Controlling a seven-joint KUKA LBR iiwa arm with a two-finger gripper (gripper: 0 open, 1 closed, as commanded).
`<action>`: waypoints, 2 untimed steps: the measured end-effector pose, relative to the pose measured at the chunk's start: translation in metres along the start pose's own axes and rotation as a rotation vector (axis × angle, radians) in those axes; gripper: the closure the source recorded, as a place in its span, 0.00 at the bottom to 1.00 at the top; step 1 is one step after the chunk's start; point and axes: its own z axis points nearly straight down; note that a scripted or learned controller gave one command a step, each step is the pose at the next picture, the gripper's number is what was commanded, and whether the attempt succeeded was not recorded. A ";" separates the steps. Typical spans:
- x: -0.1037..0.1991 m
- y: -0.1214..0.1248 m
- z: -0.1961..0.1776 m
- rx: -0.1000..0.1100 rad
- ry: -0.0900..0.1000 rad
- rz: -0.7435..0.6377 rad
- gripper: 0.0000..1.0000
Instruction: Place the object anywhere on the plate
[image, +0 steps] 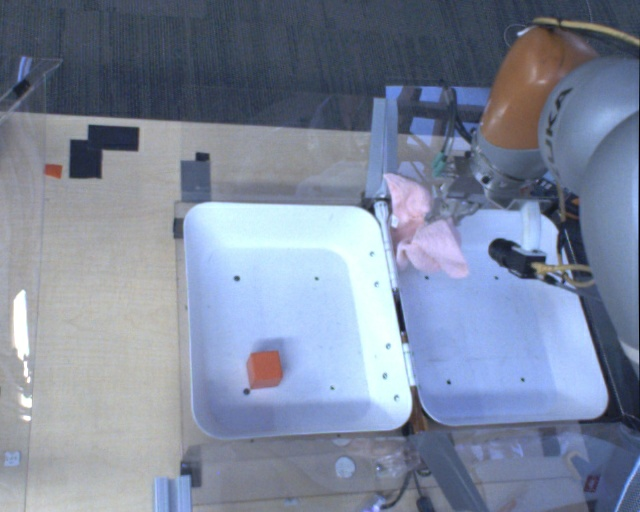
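Bench (100, 330) of pale wood fills the left and lower scene, dark carpet beyond its far edge. Grey arm with orange band (560, 90) comes in from the upper right, bulking over the far right corner. Two shallow white plastic bins sit side by side, edges touching along the middle seam: left bin (290, 240) squarish with rounded corners, right bin (520, 340) partly under the arm. Pink crumpled cloth (425, 235) hangs at the far left corner of the right bin, draped just beside the seam, its upper part reaching above the bin's rim. Hand (447, 203) is directly over the cloth's right upper edge, touching or nearly so; metal parts overlap the fabric, so can't tell if fingers are clenched or released, or whether cloth is actually pinched. Black cylindrical fitting with yellow cabling (515, 257) sits right of the cloth, below the wrist. Small orange-red cube (265, 369) rests on the floor of the left bin, near-left area, well apart from the cloth. Black L-shaped marker (98, 148) and tiny orange square (52, 171) lie on the bench far left.
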 end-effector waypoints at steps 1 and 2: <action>0.002 0.002 -0.040 -0.004 0.001 -0.009 1.00; 0.057 -0.021 -0.038 -0.003 0.002 -0.413 1.00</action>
